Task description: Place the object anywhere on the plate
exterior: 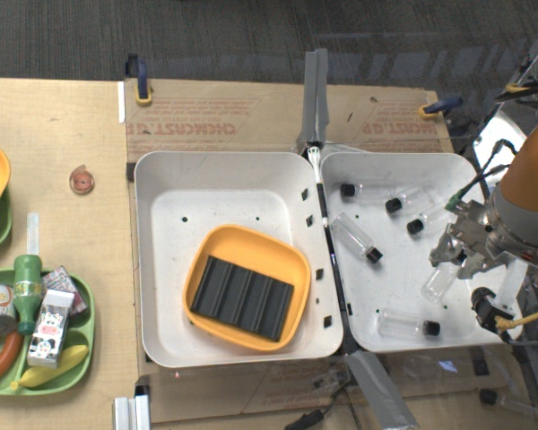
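Two white bins sit side by side on your bench. Left bin (161, 240): an orange plate (206, 258) lies at its near middle, carrying a black ribbed object (244, 296). Right bin (377, 321): several clear vials with black caps (357, 238) lie scattered. Your gripper (455, 251) hovers over that bin's right side, just above one vial (438, 283); whether it is open or closed cannot be told.

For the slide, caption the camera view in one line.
Gripper hovers over clear black-capped vials in the right bin; the left bin's yellow plate carries a black ridged block.
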Motion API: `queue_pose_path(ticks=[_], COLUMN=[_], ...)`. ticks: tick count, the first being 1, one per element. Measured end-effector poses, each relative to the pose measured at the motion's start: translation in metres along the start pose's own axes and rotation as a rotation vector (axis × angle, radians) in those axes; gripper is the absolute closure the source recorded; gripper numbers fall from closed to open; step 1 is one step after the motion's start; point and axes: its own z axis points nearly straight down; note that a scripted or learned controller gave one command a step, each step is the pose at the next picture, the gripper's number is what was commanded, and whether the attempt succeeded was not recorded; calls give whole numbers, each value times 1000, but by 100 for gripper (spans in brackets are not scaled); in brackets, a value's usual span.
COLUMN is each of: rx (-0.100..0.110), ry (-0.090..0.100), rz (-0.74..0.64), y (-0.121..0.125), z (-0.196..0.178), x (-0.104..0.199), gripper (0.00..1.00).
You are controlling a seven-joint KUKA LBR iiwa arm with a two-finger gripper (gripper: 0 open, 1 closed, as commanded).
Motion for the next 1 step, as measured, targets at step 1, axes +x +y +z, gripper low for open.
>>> queue_pose_path(ticks=[1], rx=[0], ry=[0], rz=[0], y=[0], z=[0], x=[0], gripper=[0])
